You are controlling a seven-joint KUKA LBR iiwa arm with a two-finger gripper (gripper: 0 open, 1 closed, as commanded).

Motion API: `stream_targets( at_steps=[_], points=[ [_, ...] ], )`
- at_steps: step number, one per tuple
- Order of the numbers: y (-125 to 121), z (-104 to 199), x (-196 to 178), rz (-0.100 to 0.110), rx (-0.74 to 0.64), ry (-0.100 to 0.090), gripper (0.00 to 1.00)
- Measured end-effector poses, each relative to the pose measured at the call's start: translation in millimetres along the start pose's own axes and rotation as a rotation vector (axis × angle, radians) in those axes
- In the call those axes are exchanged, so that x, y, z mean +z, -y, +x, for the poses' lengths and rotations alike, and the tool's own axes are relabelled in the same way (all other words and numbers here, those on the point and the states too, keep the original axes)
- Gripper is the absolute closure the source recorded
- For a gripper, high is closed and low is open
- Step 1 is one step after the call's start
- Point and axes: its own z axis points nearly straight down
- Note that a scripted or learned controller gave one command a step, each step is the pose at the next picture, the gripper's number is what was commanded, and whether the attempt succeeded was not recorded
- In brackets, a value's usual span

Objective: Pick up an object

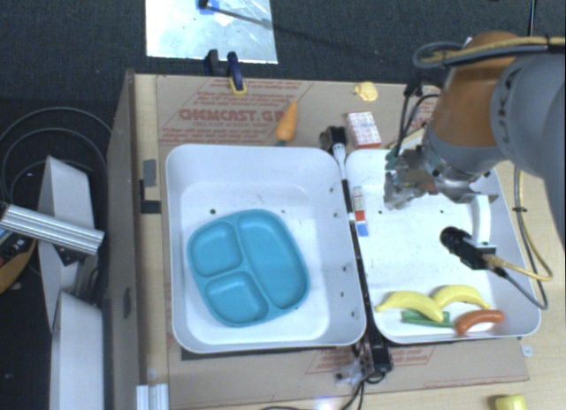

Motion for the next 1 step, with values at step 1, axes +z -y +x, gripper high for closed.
stream_targets(
  at_steps=[1],
  points=[
    [-39.3, 47.7, 28.2, -0.001, -0.017, -0.005, 1.00]
  ],
)
